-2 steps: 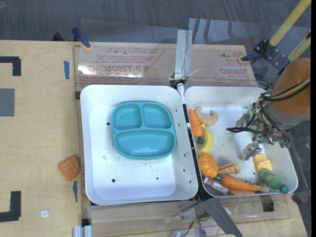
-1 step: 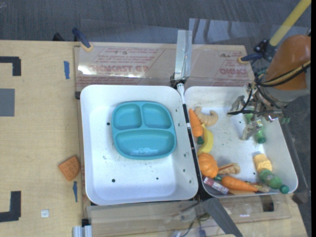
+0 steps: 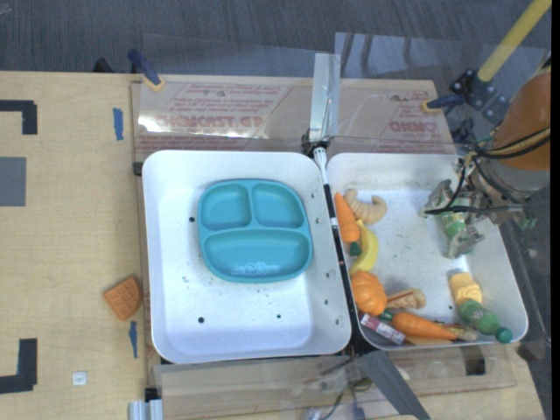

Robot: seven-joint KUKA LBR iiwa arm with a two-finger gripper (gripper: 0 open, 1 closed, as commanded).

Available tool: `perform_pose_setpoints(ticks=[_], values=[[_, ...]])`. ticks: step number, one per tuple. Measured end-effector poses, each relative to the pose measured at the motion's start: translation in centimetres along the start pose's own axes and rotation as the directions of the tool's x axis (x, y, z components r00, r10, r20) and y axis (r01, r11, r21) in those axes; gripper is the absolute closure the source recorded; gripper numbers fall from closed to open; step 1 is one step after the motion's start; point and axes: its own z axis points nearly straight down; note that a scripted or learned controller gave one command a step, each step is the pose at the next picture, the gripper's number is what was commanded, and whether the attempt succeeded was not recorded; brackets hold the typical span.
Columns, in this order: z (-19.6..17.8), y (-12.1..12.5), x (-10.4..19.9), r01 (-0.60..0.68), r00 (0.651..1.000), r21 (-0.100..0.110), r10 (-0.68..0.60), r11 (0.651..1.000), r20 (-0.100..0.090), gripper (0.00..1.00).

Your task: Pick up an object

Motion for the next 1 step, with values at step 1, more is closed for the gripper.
perform_pose_setpoints(ticks=[1], values=[[-1.51,-0.02,-0.51,0.0,1.0,0.007,-0.001,1.0,0.016,1.0]])
